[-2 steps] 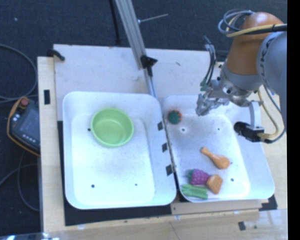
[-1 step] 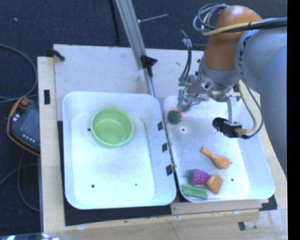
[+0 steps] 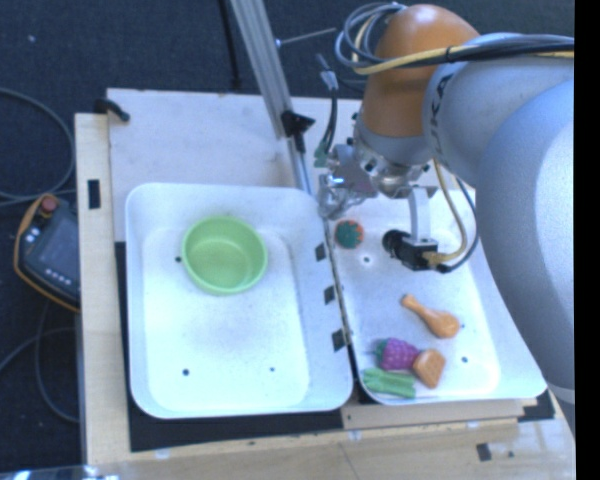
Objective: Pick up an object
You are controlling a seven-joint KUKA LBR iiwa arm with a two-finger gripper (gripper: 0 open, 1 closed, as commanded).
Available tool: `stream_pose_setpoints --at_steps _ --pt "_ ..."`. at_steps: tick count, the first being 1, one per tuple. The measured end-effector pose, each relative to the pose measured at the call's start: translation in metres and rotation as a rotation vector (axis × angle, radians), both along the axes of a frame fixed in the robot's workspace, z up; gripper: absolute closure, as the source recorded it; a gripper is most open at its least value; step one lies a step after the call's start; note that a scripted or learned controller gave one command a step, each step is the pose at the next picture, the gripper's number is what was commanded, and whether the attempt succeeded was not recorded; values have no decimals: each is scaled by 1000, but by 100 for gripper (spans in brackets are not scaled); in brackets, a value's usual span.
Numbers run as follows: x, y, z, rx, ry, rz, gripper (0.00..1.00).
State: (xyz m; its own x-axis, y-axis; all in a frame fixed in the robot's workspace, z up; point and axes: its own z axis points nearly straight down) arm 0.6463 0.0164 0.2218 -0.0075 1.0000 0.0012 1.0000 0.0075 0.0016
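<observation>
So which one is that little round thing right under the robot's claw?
Look in the right bin, at its far end just below the gripper. The small ball lies there alone, teal with an orange patch, well apart from the toy foods clustered at the near end.

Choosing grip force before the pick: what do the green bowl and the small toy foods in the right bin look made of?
Green bowl: probably plastic, judging by its even colour, smooth wall and soft sheen. Orange squash-shaped piece, purple grapes, green pod: probably moulded plastic or rubber, given their saturated solid colours and rounded forms; hard or soft cannot be told. Small round toy: too small to tell.
</observation>
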Motion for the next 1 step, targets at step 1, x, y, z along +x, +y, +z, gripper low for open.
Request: stream_pose_setpoints --at_steps 1 --pt "13 49 18 1 -2 0 100"
